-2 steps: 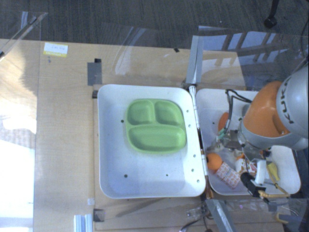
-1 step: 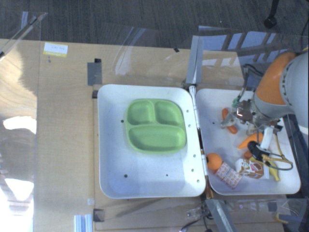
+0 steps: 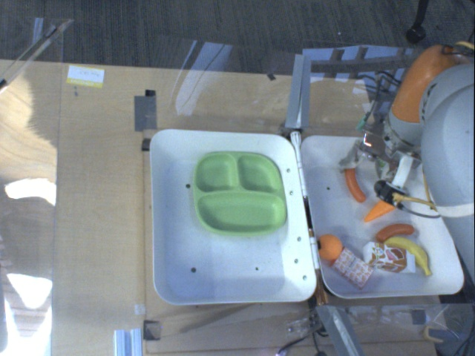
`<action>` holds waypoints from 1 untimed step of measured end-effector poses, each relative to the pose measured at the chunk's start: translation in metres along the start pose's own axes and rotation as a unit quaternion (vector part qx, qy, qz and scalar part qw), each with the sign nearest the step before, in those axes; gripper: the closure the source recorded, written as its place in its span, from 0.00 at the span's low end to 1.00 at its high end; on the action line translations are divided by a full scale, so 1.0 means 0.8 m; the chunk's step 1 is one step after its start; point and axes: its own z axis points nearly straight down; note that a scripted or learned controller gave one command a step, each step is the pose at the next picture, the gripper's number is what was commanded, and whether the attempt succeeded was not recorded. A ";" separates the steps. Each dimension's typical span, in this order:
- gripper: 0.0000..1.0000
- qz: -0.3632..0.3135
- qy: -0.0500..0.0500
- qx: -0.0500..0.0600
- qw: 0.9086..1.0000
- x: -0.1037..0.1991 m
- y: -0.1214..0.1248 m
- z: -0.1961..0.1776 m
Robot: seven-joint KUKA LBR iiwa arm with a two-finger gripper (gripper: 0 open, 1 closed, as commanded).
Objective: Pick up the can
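The can [image 3: 352,268] is small with a pale pink pattern. It lies on its side near the front left corner of the right bin [image 3: 323,158], between an orange [image 3: 329,248] and a small printed carton [image 3: 388,258]. My gripper [image 3: 377,160] hangs over the back of the right bin, under the orange band of the arm [image 3: 415,80]. It is well behind the can, just above a red-orange sausage-shaped piece [image 3: 355,185], and cables and the wrist body partly hide it.
The right bin also holds a carrot [image 3: 378,211], a red sausage [image 3: 393,232] and a banana [image 3: 413,254]. A green divided plate [image 3: 239,193] sits in the left bin [image 3: 171,265]. A metal rail [image 3: 298,95] stands behind the bins.
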 end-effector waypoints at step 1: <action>1.00 -0.004 -0.002 -0.003 1.000 -0.001 0.001 -0.014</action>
